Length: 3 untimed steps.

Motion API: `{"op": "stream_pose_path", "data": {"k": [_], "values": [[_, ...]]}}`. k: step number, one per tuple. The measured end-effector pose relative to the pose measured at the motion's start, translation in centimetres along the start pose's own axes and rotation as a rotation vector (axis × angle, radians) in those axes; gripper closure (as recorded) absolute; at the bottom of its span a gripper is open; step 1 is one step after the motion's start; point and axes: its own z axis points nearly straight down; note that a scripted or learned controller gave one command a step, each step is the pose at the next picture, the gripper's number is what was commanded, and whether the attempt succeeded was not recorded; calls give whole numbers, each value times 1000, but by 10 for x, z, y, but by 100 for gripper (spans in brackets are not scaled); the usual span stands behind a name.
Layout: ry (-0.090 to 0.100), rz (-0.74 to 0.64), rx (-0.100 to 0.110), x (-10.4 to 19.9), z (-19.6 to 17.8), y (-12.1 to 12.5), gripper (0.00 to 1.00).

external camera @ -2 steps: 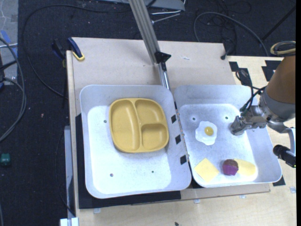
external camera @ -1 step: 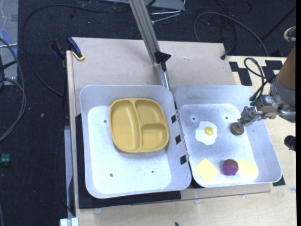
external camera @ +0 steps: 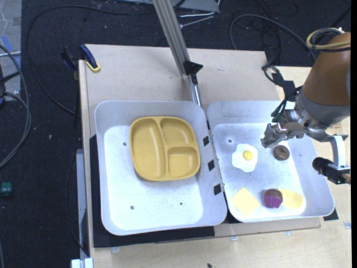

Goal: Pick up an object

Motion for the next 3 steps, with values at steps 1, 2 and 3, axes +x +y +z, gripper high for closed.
{"op": "stream_pose_path", "data": {"k": [1, 2, 3], "values": [[0, -1, -4, 48, -9, 21, 100], [0, -2, -1, 105, 3, 32, 100], [0, -1, -3, 146, 3, 48, 100]]}}
